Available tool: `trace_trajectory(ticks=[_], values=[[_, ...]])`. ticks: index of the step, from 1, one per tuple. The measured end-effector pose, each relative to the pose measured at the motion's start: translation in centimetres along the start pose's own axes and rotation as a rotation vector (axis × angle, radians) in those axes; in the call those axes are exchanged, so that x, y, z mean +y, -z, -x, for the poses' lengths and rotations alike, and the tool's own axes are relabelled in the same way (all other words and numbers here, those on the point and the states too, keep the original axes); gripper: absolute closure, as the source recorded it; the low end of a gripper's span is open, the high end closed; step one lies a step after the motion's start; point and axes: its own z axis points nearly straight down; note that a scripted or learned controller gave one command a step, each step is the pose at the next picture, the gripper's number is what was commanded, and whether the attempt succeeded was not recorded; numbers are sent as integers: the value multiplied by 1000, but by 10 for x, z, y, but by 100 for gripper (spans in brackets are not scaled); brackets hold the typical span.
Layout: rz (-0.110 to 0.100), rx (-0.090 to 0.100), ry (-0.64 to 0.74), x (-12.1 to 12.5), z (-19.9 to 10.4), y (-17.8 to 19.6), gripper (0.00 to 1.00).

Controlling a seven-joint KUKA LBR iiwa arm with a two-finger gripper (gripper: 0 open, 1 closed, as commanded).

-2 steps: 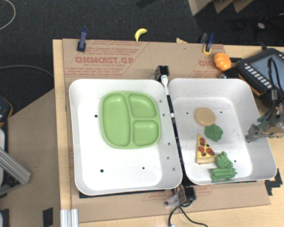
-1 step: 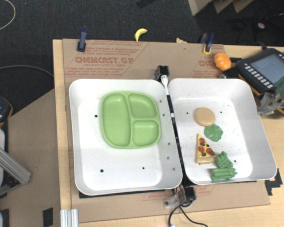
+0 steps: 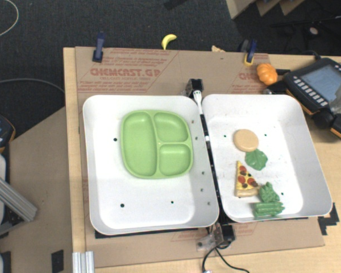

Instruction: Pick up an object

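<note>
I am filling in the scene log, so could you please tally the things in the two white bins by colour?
Green: 4 (divided plastic plate, round leafy toy, small broccoli-like toy, long toy vegetable)
Tan: 1 (round flat cookie-like disc)
Yellow and red: 1 (toy pizza slice)
Total: 6
</note>
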Motion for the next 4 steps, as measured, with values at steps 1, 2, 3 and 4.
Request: trace_trajectory(ticks=[1,2,3,4], values=[[-3,0,-2,17,-2,80,100],[-22,5,-1,-4,-33,17,100],[-7,-1,-9,-2,13,78,100],[-13,-1,-10,-3,74,74,100]])
